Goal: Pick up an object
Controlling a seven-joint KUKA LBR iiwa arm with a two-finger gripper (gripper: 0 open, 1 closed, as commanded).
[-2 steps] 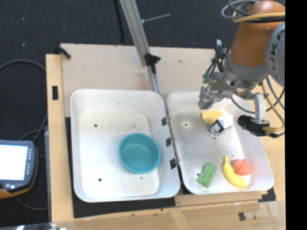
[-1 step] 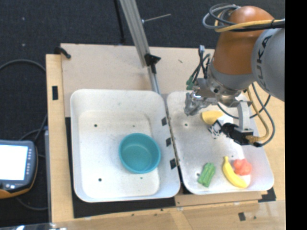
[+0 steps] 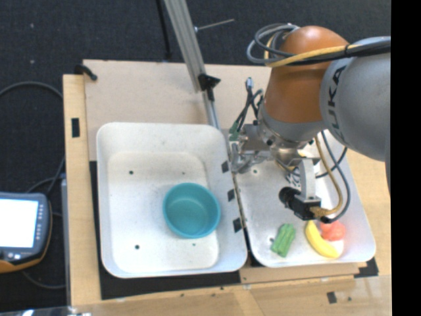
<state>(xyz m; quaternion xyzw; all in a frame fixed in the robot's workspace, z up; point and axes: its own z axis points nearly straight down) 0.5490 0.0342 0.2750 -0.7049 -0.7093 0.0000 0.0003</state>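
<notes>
The right bin (image 3: 263,259) holds a green ridged object (image 3: 284,239), a yellow banana (image 3: 321,241) and a small red object (image 3: 335,230), grouped near its front edge. In the left bin (image 3: 118,176) a teal bowl (image 3: 191,209) stands upright. My arm, with its orange band (image 3: 302,78), hangs over the back of the right bin. The gripper (image 3: 245,157) is near the divider between the bins, well behind the green object and the banana. Nothing can be seen held in it.
A black part with cables (image 3: 297,203) hangs just behind the banana. A slanted metal pole (image 3: 191,45) rises from the bench behind the bins. A screen device (image 3: 20,229) lies off the bench at the left.
</notes>
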